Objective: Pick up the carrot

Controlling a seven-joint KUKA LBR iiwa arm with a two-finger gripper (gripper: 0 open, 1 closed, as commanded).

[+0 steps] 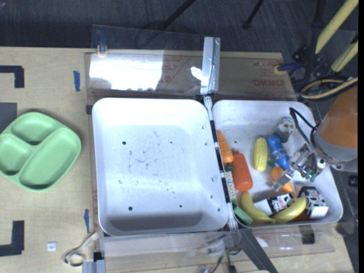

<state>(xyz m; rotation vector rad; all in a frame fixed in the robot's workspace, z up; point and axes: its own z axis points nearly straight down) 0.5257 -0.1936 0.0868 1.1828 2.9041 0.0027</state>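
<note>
Gripper (304, 166) low in right bin (239, 111), carrot (224, 148) not held.
Landmark = corn cob (260, 153), upright in mid right bin. Carrot lies w/ its tip up, left of cob, along bin's left wall; orange bottle (243, 172) just below-left of cob, touching carrot's low end. Blue bottle (276, 149) just right of cob. Gripper right & a bit below cob; fingers look slightly apart, nothing visible btwn them. Banana (273, 211) well below cob at front wall. Left bin (102, 118) far left of cob.

2 white bins (151, 110), 1 green plate (37, 150), 1 banana (273, 211), 1 corn cob (260, 153)
</note>
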